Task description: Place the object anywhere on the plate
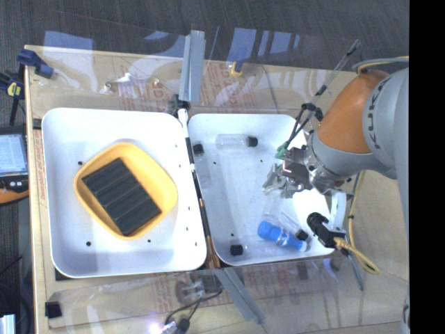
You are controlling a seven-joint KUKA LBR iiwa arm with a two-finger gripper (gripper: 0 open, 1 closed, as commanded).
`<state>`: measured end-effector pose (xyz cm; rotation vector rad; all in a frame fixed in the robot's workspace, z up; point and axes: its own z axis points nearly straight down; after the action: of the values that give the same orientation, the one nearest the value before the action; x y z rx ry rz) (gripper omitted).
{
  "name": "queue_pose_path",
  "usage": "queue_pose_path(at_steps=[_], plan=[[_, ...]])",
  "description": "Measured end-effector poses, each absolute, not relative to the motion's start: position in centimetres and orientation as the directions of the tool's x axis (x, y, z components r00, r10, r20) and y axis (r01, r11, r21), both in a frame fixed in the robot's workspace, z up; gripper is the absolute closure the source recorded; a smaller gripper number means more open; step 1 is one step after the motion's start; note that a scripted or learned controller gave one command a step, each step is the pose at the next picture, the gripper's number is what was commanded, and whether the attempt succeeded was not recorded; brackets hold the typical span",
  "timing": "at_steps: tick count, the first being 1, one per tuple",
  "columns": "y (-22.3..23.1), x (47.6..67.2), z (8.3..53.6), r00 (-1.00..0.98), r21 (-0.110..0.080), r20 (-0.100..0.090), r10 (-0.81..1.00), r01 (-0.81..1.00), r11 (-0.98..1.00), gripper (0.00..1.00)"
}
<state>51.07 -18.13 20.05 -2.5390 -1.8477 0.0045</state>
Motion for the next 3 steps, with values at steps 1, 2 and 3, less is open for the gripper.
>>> queue_pose_path(at_steps=[1,2,3], plan=[[-12.7,52.6,21.0,0.137,-0.002,0.000,0.991,0.991,-0.137,1.00],[-7.2,57.7,19.0,-0.006,-0.004,0.000,1.000,1.000,0.006,1.00],[-2.8,57.2,19.0,-0.180,-0.008,0.002,0.984,0.984,0.180,1.00]])
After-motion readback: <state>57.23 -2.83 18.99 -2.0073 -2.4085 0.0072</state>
